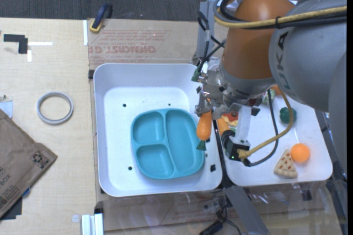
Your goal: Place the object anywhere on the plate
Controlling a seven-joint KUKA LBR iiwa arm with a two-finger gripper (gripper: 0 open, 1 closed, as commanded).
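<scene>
— Pizza and orange sit in the right bin, right of and below the claw.

— And the claw?

— It grips a carrot, which hangs just under it, green end down.

— Where's the plate?

— Left of the claw, in the left bin; the carrot overlaps the plate's right rim.

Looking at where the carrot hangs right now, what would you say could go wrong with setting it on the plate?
1. The carrot hangs over the right rim of the blue plate, so a release here might let it roll off into the left bin.
2. The gripper appears to hold it by the top end alone; it could swing or slip early.
3. The wall between the bins lies just beside it, so a rightward drift might catch it there.
</scene>
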